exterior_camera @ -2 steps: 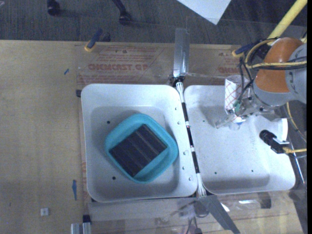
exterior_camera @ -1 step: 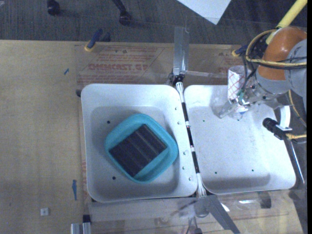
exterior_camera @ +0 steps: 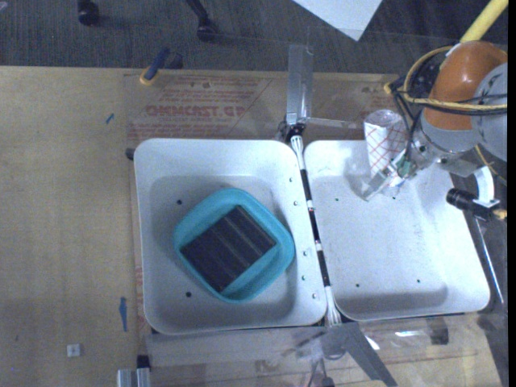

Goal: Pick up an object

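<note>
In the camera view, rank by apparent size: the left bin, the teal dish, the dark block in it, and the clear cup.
1. left bin
2. teal dish
3. dark block
4. clear cup, raised near the end effector, so closer to the camera and possibly flattered.

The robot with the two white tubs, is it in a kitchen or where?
Probably a robot lab or workshop, not a kitchen: a wooden bench, two white bins, a robot arm, and office-chair wheels on carpet.

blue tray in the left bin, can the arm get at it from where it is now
Probably yes. The blue tray lies open in the left bin with nothing over it. The arm hangs over the right bin, so it must cross the divider between them.
</note>
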Motion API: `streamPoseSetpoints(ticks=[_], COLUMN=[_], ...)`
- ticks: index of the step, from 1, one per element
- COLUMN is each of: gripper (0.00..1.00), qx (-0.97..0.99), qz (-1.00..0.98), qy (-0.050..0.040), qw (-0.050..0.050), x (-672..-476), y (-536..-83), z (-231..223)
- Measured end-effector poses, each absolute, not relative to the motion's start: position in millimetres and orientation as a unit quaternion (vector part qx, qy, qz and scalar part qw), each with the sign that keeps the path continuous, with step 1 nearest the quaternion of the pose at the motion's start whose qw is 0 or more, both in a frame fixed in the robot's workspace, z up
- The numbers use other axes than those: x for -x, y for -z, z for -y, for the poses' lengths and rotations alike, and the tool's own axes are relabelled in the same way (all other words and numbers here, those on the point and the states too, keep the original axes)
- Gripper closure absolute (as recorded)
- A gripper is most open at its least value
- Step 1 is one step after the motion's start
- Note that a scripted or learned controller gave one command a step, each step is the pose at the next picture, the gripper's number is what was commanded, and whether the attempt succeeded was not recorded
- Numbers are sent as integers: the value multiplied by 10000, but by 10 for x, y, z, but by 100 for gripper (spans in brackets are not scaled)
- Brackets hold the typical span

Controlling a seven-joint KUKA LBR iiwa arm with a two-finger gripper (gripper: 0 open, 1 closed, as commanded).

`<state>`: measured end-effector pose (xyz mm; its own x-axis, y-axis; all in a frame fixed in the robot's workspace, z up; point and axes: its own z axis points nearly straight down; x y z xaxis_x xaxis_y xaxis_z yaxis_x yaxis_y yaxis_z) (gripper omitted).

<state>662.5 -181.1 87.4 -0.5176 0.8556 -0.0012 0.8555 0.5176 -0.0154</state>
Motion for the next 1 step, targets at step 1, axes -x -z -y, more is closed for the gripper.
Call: streamPoseSetpoints(ticks=[1], gripper=[100], qx=[4910], qz=[8711], qy=[-79], qw=[22], x=[-6627], y=[-978], z=[1818])
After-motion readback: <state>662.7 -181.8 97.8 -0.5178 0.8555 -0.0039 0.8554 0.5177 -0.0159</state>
